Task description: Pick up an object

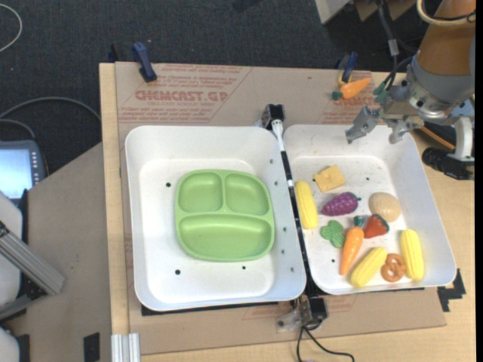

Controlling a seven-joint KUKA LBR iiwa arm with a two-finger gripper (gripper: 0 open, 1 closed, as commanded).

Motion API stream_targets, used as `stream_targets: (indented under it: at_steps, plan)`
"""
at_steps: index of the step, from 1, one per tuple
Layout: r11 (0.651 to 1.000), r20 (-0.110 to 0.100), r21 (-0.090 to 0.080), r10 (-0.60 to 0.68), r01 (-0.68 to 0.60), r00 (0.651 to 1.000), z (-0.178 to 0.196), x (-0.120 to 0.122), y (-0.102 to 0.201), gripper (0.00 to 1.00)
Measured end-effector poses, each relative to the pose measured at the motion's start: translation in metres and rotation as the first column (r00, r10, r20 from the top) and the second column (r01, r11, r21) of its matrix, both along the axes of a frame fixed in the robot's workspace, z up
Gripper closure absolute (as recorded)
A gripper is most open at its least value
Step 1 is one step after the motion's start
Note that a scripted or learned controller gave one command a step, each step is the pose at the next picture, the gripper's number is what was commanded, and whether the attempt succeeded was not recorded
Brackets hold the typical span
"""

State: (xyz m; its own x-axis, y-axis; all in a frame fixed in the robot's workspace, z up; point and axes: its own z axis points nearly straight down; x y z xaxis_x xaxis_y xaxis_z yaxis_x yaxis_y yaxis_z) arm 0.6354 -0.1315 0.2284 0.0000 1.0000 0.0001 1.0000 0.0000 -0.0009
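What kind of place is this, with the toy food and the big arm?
Probably a robotics lab test bench: a robot arm reaches over two white bins clamped to a board, one holding toy food such as a carrot, the other a green plate.

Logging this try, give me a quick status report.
Tool open, holding nothing, above the right bin's far edge. Toy food untouched in that bin. Cheese nearest, nothing in the way.

The brown bench (226, 89) bears two white bins (143, 202) side by side.
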Motion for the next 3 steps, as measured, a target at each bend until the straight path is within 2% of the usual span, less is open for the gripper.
stream_targets:
  at_steps: [1, 2, 3]
  plan:
    - [1.000, -0.006, 0.001, -0.001, 0.001, 1.000, -0.049, -0.015, -0.004, 0.00]
    - [1.000, -0.007, 0.003, -0.001, 0.001, 1.000, -0.149, -0.063, 0.012, 0.00]
    - [1.000, 0.007, -0.002, -0.002, 0.002, 1.000, -0.132, -0.058, 0.010, 1.00]
